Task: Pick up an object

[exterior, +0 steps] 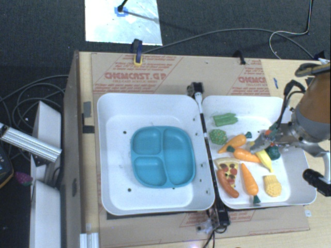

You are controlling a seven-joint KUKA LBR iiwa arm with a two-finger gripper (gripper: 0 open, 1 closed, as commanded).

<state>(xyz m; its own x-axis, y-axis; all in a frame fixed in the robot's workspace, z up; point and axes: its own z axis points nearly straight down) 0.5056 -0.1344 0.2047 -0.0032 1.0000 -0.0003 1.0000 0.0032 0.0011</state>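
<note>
Toy food in right bin | cardboard bench | dark floor, seemingly carpet

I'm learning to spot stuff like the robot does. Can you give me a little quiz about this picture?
1. True or false: the blue divided plate lies in the left bin.
2. What lies beside the toy pizza slice? A) hot dog B) spoon C) cup
3. Which bin is the tool over?

Key: 1 true. 2 A, the hot dog. 3 The right bin, among the toy food.
</note>
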